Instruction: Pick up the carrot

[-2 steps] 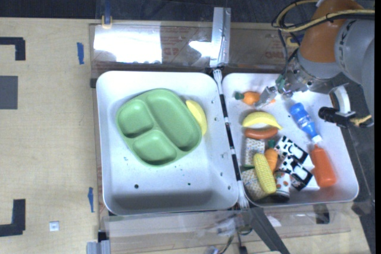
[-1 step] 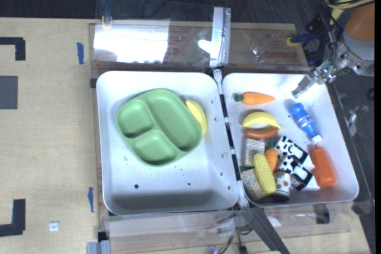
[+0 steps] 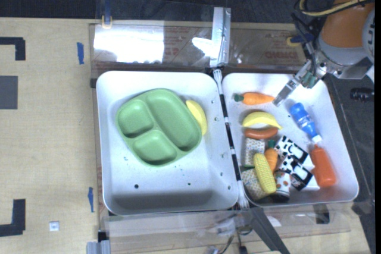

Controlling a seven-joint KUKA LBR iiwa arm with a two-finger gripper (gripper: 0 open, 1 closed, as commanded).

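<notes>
We see the carrot [image 3: 257, 98] lying flat on its side near the back of the right bin [image 3: 342, 128], green top toward the divider, orange body pointing right. It sits apart from the pile below, w/ bare white floor around it, so we judge it the easiest item there to reach from above.

The claw [image 3: 286, 92] hangs at a slant just beside the carrot's right tip, arm coming in from the upper right. Nothing is between its fingers; whether they're spread or closed we can't tell, too thin and blurred at this angle. Our guess re the placement: it's lined up for an approach on the carrot, but the grab isn't made yet. The tip looks off to the side of the body, not centred over it, so a close from here might only nick the end.

Counts, right bin: 1 carrot at the back, 1 banana [image 3: 261, 120], 1 sausage [image 3: 261, 134] touching under it, 1 corn cob [image 3: 264, 173], 1 blue bottle [image 3: 303, 118], 1 orange-red bottle [image 3: 323, 166], 1 black-and-white patterned item [image 3: 296, 159]. A small orange piece beside the corn, can't tell what it is.

Left bin [image 3: 113, 175]: 1 green divided tray [image 3: 158, 126] w/ 3 compartments, 1 yellow item [image 3: 199, 116] tucked against its right edge. 2 bins total on the tabletop [image 3: 44, 146].
</notes>
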